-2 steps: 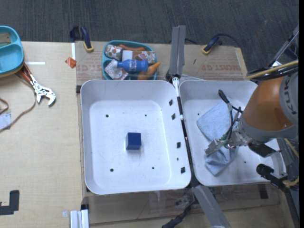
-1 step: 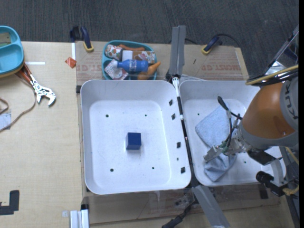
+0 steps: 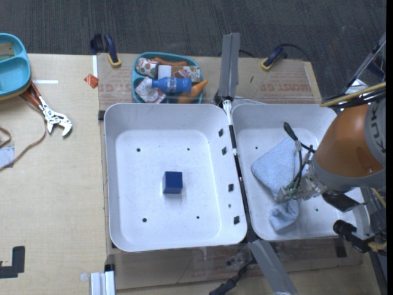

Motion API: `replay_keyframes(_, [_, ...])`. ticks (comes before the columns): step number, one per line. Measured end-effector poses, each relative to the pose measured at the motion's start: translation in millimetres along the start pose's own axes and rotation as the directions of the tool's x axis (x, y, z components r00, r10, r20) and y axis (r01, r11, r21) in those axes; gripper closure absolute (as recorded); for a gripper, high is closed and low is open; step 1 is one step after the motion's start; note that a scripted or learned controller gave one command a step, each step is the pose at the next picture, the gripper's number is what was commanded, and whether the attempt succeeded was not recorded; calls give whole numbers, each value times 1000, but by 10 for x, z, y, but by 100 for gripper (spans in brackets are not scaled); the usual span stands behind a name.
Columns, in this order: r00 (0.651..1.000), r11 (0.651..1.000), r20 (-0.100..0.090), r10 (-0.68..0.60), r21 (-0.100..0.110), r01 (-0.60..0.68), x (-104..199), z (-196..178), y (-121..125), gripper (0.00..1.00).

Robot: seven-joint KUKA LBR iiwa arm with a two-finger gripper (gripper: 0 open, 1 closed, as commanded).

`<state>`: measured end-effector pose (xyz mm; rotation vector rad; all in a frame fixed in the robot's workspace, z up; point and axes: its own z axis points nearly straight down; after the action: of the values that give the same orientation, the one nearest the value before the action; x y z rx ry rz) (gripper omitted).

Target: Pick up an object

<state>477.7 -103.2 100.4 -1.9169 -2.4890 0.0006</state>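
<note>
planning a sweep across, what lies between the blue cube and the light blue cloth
In the camera view, bare white bin floor, then the two bins' adjoining rims, separate the small blue cube from the crumpled light blue cloth. No other object sits in that stretch.

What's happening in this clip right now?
The arm reaches in from the right and is low over the right bin, with its gripper down at a pale blue cloth lying there. Whether it has hold of the cloth is unclear. A blue cube sits untouched in the left bin.
</note>
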Motion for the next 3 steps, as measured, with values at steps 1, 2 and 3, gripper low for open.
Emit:
replay_keyframes(1, [1000,1000,0,-1,0,1,0,0,0,0])
replay_keyframes(2, [999,999,1,-54,0,54,-302,-285,442,0])
replay_keyframes(3, [985,985,2,-172,-3,172,-520,70,110,0])
